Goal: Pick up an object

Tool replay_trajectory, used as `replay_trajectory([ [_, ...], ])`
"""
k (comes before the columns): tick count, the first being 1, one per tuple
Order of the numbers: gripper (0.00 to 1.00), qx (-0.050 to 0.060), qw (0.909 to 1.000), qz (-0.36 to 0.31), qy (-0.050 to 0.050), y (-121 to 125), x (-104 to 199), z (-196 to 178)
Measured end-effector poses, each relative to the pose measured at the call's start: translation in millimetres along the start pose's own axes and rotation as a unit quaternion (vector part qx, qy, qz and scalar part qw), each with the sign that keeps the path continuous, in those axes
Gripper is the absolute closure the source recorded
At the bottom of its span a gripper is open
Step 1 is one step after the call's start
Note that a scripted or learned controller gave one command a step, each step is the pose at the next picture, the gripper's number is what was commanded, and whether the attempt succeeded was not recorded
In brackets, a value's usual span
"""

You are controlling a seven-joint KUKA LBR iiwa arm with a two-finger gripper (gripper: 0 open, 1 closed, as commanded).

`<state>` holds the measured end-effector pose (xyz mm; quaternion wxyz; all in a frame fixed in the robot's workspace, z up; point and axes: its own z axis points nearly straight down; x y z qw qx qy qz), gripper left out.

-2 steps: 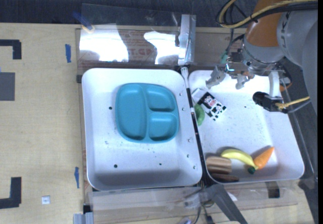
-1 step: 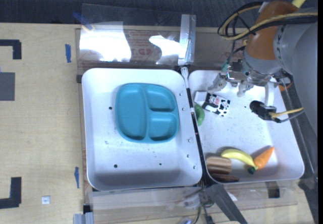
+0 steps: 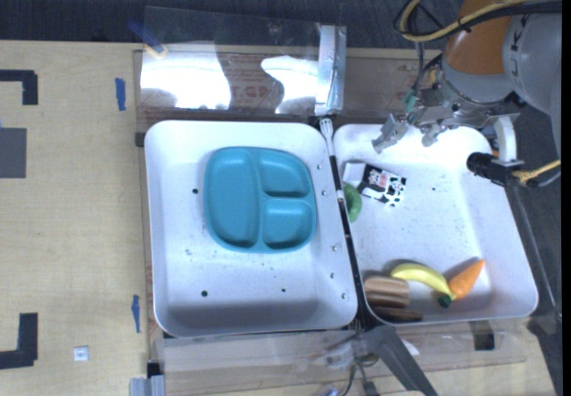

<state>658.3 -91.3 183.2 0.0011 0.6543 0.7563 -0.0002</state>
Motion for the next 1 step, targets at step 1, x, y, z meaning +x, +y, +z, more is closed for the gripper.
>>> replay_trajectory([
  [1,0.00,0.000,0.9999,-0.016,0.001,6.1,-9.4,75.1],
])
